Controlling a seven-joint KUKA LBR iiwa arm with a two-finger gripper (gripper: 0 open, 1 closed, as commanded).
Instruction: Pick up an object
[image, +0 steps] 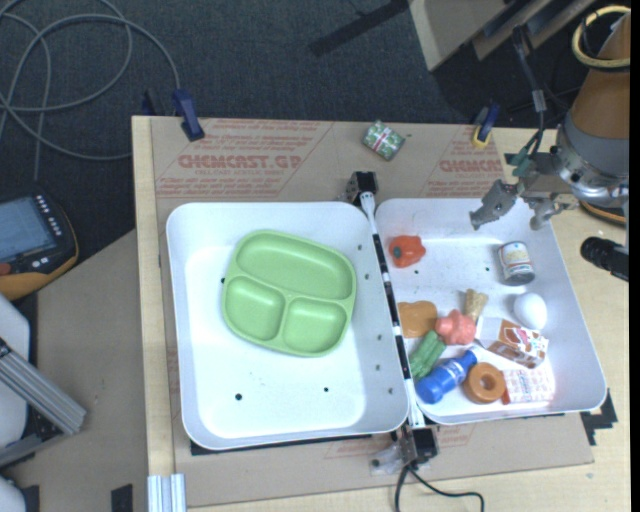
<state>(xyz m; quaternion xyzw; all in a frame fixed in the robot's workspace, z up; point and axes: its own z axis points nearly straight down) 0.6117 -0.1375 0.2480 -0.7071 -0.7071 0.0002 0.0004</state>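
I see the gripper (520, 205) over the right bin's (585, 345) far edge, fingers spread wide, holding nothing, just above the small tin can (516, 261).

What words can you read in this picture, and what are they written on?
"CHEMCAST GP": red print on the brown board behind the left bin, and again behind the right bin; the small lines under it are too blurred to read.
Small can: its label is too small to read.
Carton: its print is too blurred to read.
Wrapped packet on the board: pattern, nothing readable.
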